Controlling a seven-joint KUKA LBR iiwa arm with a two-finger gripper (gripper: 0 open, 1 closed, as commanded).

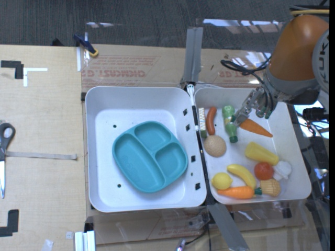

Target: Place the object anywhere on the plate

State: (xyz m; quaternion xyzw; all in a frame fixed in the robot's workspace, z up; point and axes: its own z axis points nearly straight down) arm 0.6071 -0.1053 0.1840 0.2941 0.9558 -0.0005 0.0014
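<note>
The arm is reaching in over the right bin (pixel 293 140), its orange band showing at the upper right. The gripper (pixel 242 117) is hanging low over the bin's upper middle, just beside the blunt end of the toy carrot (pixel 256 128), which is lying near the far wall and pointing toward the right wall. Whether the gripper is clenched, released or grasping the carrot, I cannot tell.

The teal plate (pixel 151 156), with three compartments, is sitting in the middle of the left bin (pixel 104 109), with nothing lying on it.

Along the right bin's left wall a red sausage (pixel 210 120) is lying lengthwise, and a green vegetable piece (pixel 230 123) is lying just beside it, near the gripper. A beige egg-shaped piece (pixel 214 146) is resting below the sausage. Toward the right wall a yellow corn cob (pixel 261 153) is lying at a slant, with a red tomato (pixel 264 170) and a white piece (pixel 282 169) just below it. Near the front edge a lemon (pixel 222 181), a banana (pixel 242 174), a second orange carrot (pixel 236 193) and a tan cone-like piece (pixel 270 187) are crowding together.

On the bench's left edge a pair of scissors (pixel 4 140) is lying well apart from both bins.
</note>
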